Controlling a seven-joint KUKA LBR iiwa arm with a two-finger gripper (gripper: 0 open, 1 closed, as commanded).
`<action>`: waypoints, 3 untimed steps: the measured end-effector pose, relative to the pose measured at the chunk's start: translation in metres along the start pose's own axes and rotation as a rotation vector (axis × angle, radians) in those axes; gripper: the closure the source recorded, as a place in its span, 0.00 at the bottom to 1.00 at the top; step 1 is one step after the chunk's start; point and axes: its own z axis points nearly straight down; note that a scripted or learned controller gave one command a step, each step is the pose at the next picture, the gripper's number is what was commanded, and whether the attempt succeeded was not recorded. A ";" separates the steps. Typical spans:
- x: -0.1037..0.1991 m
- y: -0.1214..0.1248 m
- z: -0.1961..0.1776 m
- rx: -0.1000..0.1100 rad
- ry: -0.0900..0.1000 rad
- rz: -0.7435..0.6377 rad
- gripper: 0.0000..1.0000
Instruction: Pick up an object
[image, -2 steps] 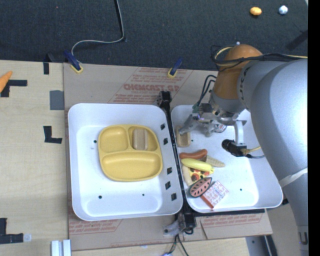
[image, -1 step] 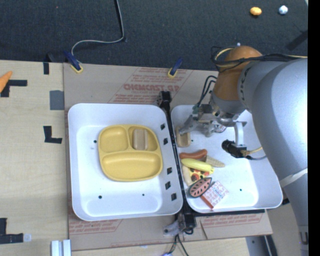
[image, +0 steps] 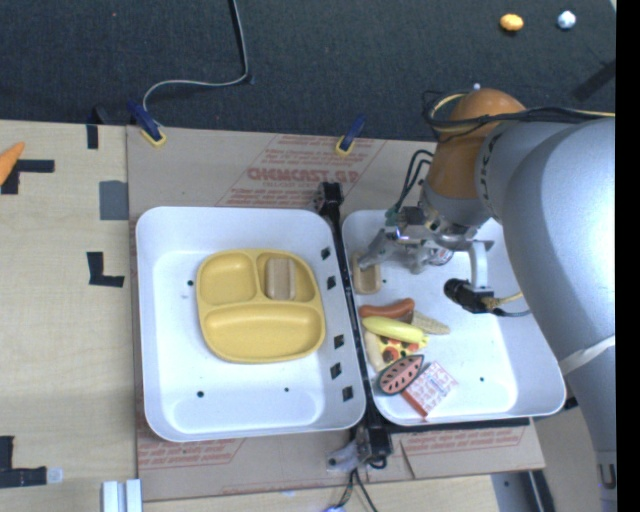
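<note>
In the camera view, the grey arm with its orange band (image: 470, 150) reaches in from three o'clock, and its two-finger gripper (image: 385, 252) hangs over the ten o'clock corner of the right shallow white bin (image: 500, 385), just above a small tan block (image: 367, 277) by the bin's left wall. How far the tool is open, and whether it has anything, I cannot tell. Toward six o'clock from it lie a red sausage (image: 387, 309), a yellow banana (image: 392, 329), a dark slice with seeds (image: 400, 374) and a red-checked packet (image: 428, 387), clustered together. The left shallow white bin (image: 165, 300) holds a yellow three-compartment plastic plate (image: 260, 306), with a tan piece in its one o'clock compartment.
</note>
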 end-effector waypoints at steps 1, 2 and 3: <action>0.000 0.000 0.000 0.000 -0.001 0.001 0.00; 0.000 0.000 0.000 -0.001 -0.001 0.001 0.00; 0.001 0.000 0.000 -0.001 -0.002 0.001 0.00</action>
